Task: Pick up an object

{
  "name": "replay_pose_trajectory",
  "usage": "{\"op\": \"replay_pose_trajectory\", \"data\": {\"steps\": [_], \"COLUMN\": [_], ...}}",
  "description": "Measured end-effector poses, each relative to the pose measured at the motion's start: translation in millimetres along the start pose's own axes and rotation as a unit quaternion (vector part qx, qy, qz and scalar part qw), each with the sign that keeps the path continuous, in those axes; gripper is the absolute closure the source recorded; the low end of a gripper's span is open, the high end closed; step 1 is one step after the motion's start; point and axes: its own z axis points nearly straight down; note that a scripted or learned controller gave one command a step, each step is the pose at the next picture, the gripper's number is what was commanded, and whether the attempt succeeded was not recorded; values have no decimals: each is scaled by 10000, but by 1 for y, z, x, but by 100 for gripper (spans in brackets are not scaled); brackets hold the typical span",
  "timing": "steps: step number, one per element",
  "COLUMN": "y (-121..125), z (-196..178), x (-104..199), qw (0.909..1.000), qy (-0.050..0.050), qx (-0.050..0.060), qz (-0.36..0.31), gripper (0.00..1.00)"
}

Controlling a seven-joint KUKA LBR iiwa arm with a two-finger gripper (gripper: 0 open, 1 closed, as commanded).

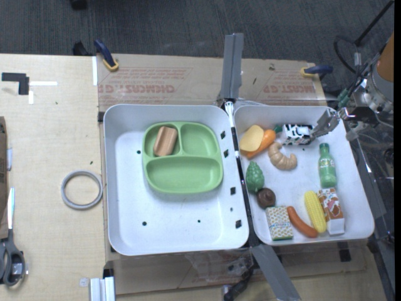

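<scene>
The right bin (357,168) holds several toy foods. Among them are a yellow wedge (252,138), an orange carrot (269,140), a croissant (283,159) and a black-and-white cow toy (297,132). A green bottle (326,165), a corn cob (315,211), a small carton (333,211) and an orange sausage (302,222) are there too. So are a snack box (279,222), a brown ball (267,197) and a green leafy piece (254,176). My gripper (324,124) hangs at the bin's back right, just right of the cow toy.
The left bin (125,218) holds a green divided plate (183,168) with a bread roll (165,140) in its upper-left section. A tape ring (82,189) and scissors (11,259) lie on the bench at the left. Cables and the arm crowd the right edge.
</scene>
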Motion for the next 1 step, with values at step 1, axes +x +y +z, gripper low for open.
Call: {"op": "replay_pose_trajectory", "data": {"steps": [1], "y": [-1], "z": [102], "x": [38], "qw": [9793], "qy": [1], "qx": [1], "qz": [2022], "gripper": [0]}}
